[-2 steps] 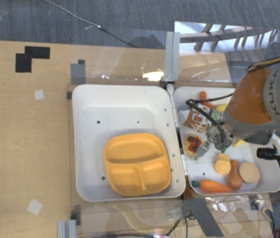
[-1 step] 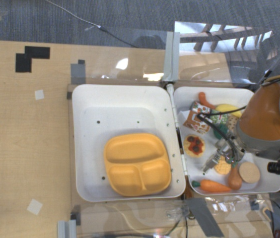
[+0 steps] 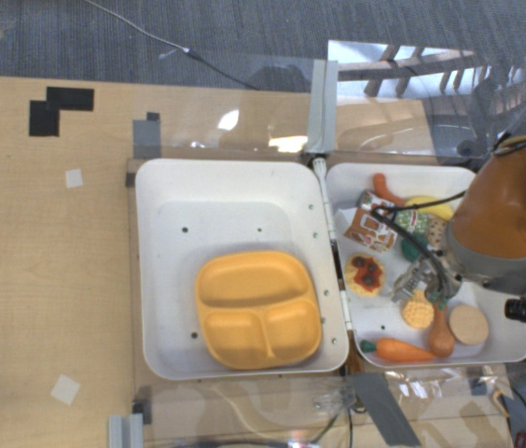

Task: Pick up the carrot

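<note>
Carrot: the carrot (image 3: 403, 350) lies on its side along the lower rim of the right bin (image 3: 508, 348), lower right of the frame, tip pointing right, just beside a brown pear-like piece (image 3: 441, 334).
Tool: the tool (image 3: 422, 283) hangs over the middle of the right bin, above a waffle disc (image 3: 418, 315) and beside a pizza slice (image 3: 366, 274); whether it is spread or pressed together I cannot tell, and nothing shows pinched in it.
Arm: enters from the right edge, its orange band (image 3: 501, 213) covering the bin's upper right.
Gap: tool and carrot are apart; the carrot sits lower in the frame.
Plate: a yellow divided plate (image 3: 258, 308) rests in the left bin (image 3: 165, 203), likely irrelevant here.
Judgement: the carrot hugging the wall probably leaves little room on that side.
</note>
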Action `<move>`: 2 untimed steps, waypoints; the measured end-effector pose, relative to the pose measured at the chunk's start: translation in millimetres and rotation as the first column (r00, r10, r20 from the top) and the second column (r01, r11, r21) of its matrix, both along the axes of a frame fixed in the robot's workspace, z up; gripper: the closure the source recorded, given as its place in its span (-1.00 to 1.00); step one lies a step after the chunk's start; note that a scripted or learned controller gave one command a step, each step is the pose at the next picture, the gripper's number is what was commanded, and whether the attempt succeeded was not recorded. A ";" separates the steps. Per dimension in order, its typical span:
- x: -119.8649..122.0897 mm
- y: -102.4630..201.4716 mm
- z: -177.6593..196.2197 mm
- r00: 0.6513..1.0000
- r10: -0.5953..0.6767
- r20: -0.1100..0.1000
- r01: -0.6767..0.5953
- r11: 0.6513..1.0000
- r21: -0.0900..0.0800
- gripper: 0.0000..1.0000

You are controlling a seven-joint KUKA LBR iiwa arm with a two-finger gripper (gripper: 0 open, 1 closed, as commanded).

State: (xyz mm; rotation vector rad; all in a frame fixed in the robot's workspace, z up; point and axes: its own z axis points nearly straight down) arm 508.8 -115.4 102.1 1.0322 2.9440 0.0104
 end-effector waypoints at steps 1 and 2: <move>-9.4 2.0 -5.4 0.956 0.292 -0.015 -0.292 0.956 -0.002 1.00; -18.8 -23.7 32.6 0.813 0.582 -0.015 -0.582 0.813 -0.008 1.00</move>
